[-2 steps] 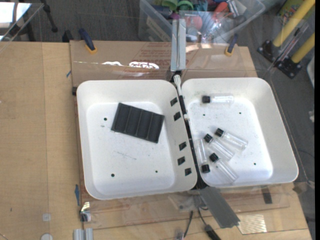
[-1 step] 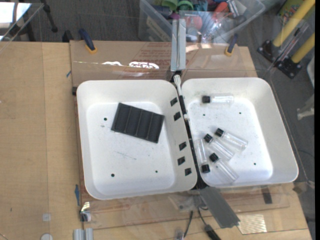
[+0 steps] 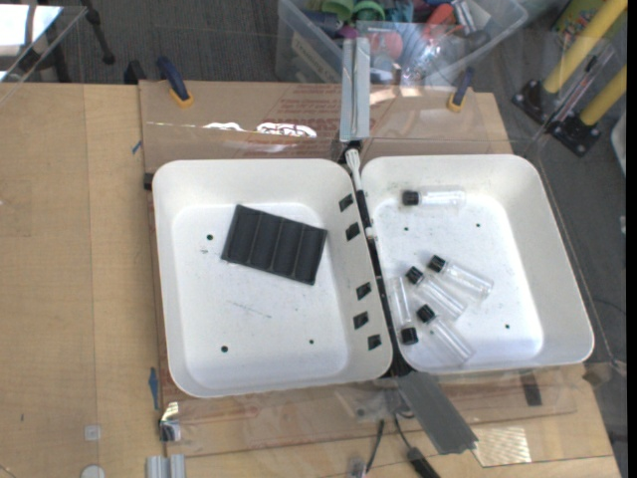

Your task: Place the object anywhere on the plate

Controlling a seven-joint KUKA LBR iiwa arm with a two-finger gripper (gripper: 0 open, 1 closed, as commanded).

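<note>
A wooden bench (image 3: 70,267) is shown from above, with a clear tub of coloured items (image 3: 398,13) behind it. Two shallow white bins are set side by side. In the left bin (image 3: 179,366) a dark ribbed plate (image 3: 275,244) lies flat, slightly turned, near the bin's middle. In the right bin (image 3: 557,317) five clear vials with black caps are scattered: one (image 3: 434,198) near the far wall, four (image 3: 438,302) clustered close together toward the near left. The gripper's state cannot be told from this view. The picking step is judged not yet begun, since every vial rests on the bin floor. A reach into the right bin is called for next, with one vial singled out from its close neighbours.
</note>
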